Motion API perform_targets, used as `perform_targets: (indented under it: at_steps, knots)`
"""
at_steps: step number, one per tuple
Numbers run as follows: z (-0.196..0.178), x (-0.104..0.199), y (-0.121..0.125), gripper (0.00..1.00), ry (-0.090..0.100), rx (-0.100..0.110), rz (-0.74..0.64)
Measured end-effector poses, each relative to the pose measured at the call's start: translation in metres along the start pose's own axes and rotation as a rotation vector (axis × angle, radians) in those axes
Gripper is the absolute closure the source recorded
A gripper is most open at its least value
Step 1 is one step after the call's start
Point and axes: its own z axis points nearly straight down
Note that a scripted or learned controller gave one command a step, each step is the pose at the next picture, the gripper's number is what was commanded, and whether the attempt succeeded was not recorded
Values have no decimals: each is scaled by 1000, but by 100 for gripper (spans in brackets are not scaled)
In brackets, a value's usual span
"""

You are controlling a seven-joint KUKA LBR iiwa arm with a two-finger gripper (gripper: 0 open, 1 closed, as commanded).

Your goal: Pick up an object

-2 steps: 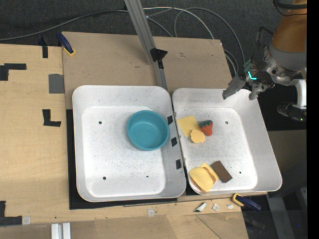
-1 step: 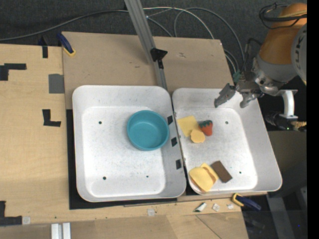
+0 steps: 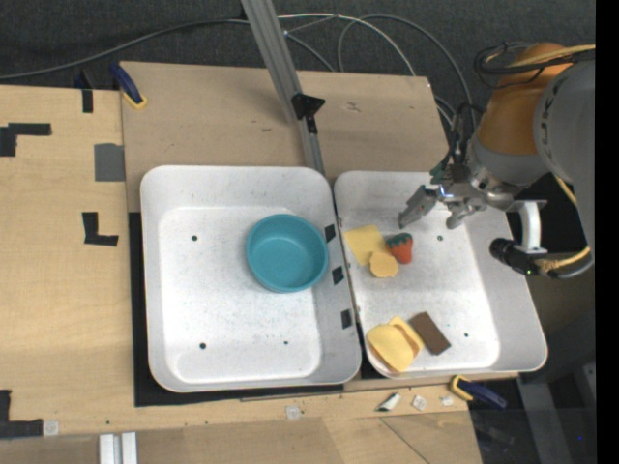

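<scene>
My gripper hangs over the upper part of the right bin, its two fingers spread open with nothing between them. One fingertip points down-left toward a small red-and-green strawberry toy, which lies just below it. Beside the strawberry sit a pale yellow block and a small orange-yellow piece. Near the bin's front lie a yellow sponge-like piece and a brown block. A teal bowl rests in the left bin.
A slanted metal pole crosses the back of the bench above the bins. Cables loop behind the right bin. The arm fills the upper right. Small clamps sit at the bench's back left and front right.
</scene>
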Motion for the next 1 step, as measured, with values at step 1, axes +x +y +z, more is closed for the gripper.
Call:
perform_targets:
  at_steps: [1]
  knots:
    - [52,0,2,0,-1,-1,0]
